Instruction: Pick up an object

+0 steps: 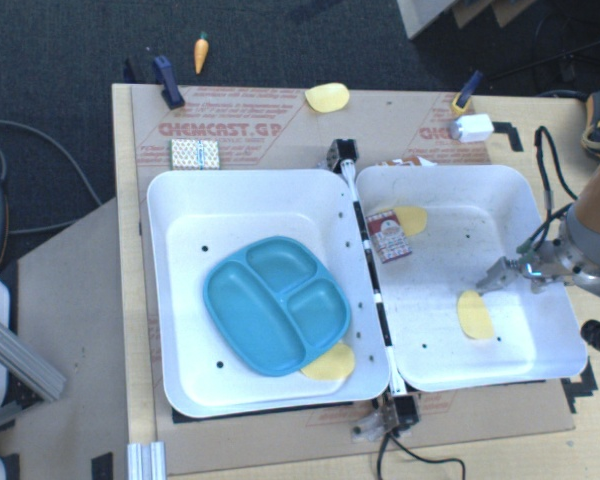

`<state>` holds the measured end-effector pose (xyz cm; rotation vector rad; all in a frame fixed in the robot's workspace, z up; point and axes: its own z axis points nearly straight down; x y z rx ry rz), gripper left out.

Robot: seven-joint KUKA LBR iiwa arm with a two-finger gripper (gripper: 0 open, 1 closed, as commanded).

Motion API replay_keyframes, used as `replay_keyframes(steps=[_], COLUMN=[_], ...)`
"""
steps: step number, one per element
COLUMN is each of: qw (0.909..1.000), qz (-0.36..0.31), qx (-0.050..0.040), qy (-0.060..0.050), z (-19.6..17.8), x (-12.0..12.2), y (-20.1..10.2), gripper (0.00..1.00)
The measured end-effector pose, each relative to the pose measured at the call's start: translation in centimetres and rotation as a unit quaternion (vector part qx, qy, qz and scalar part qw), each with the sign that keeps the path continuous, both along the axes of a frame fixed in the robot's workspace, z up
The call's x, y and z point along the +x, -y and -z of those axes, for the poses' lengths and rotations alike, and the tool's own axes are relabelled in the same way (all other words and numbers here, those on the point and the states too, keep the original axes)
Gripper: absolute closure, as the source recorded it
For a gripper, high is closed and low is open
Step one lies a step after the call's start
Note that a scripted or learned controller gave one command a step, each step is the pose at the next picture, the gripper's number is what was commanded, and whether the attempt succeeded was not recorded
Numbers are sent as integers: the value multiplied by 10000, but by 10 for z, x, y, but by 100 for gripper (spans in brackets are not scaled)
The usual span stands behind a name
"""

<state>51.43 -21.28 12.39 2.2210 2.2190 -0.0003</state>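
My gripper (492,279) hangs low over the right side of the right bin (450,373), its tip pointing left. A flat yellow oval piece (475,316) lies on the bin floor just below and left of the tip, apart from it. A small red and white box (387,235) leans by the bin's left wall, with another yellow piece (413,219) behind it. Nothing shows in the gripper.
The left bin (170,268) holds a blue divided plate (276,303) with a yellow piece (330,363) poking out under its near edge. On the bench behind lie a yellow lump (327,97), a patterned packet (195,153) and a white block (474,126).
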Motion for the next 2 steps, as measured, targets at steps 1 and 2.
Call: replay_keyframes(steps=[1, 2], qw=[10000, 10000], qz=[-8, -1], qx=[11, 4], qy=[-11, -2], z=[40, 29], x=[-3, -3], y=[-62, -62], gripper=[0, 100])
